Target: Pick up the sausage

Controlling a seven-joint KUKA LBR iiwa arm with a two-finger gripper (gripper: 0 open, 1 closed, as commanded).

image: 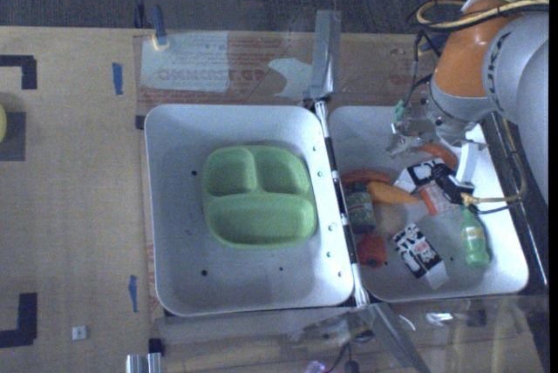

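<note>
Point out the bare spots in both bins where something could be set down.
Left bin: free floor rings the green divided plate, widest along its near and left walls. Right bin: bare floor at the far-left corner, beside the gripper. Its middle is crowded: carrot, green bottle, black-and-white packet.

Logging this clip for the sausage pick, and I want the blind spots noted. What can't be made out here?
- Gripper, camera view: small and dark against the right bin; its state is unreadable.
- Sausage: several reddish items crowd the right bin's left side, too blurred to tell which is the sausage.
- Arm: cut off by the right edge.
- Black-and-white packet: print too small to read.
</note>
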